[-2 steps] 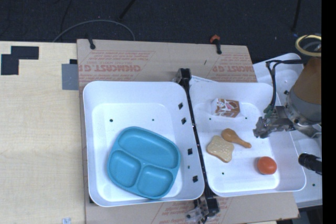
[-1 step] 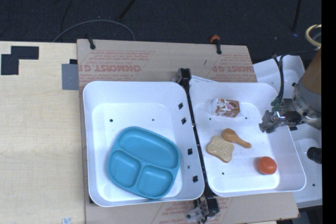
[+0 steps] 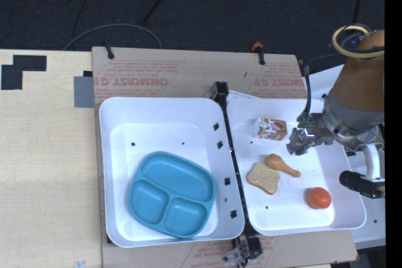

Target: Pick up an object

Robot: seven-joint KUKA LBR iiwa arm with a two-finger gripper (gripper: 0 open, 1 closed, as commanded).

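The right bin (image 3: 352, 223) holds a small brown-and-white packet (image 3: 271, 128), a tan drumstick-shaped toy (image 3: 281, 165), a tan bread-slice toy (image 3: 264, 178) and an orange-red ball (image 3: 319, 198). My gripper (image 3: 300, 142) hangs over the bin's right part, just right of the packet and above the drumstick. Nothing shows between its fingers. The grey arm with its orange band (image 3: 358, 81) comes in from the right.
The left bin (image 3: 113, 128) holds a blue divided plate (image 3: 171, 193). A black divider (image 3: 227, 154) runs between the bins. Cardboard (image 3: 188, 72) lies under both bins. A black fitting (image 3: 359, 182) sits at the right bin's right rim.
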